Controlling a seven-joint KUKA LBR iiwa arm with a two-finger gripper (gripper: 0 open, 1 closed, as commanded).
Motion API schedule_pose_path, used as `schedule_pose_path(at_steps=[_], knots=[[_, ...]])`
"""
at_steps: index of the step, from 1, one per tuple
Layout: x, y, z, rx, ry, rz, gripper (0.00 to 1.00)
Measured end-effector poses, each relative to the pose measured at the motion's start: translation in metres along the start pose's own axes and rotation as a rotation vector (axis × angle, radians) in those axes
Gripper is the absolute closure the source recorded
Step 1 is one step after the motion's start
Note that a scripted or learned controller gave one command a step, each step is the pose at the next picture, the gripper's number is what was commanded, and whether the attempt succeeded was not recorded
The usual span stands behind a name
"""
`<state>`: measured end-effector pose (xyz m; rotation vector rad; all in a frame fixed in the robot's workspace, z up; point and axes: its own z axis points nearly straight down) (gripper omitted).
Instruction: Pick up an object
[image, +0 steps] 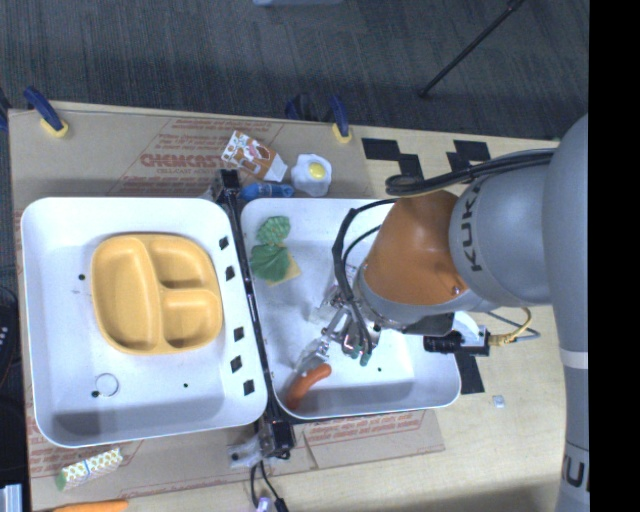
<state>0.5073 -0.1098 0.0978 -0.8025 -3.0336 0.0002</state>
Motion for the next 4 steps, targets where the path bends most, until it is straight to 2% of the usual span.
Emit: schedule_pose_path(at_steps=[1,2,3,4], knots=[[-0.046,0.005,0.006,0.000,-0.004,-0.395,0.00],[-0.012,0.008,0.006,0.000,-0.001,-0.721,0.00],[0.009,0.007,-0.002,0.001,-0.008,-0.953,0.00],[0.011,-0.001,-0.005,0.002,-0.019,-1.124,0.00]])
